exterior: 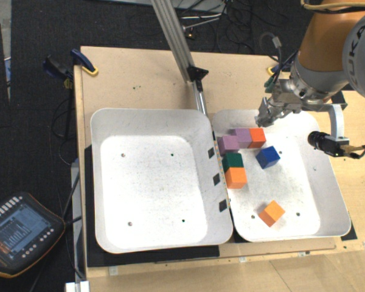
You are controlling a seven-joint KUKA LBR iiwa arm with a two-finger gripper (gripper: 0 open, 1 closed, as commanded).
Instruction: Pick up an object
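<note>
The right bin (328,215) holds several small blocks. A purple block (230,142) and a lilac block (243,137) lie in a row with a red-orange block (257,137) near the bin's far left. Below them a green block (233,160) sits against an orange block (236,177). A blue block (268,157) lies in the middle and another orange block (271,213) near the front. My gripper (264,118) hangs over the bin's far edge, just above and right of the red-orange block, with nothing seen between its fingers.
The left bin (103,163) lies beside the right one. A slanted metal pole (176,41) crosses the bench's back and ends between the bins. A teach pendant (18,230) rests at the lower left. A black camera mount (325,142) sticks out at the right.
</note>
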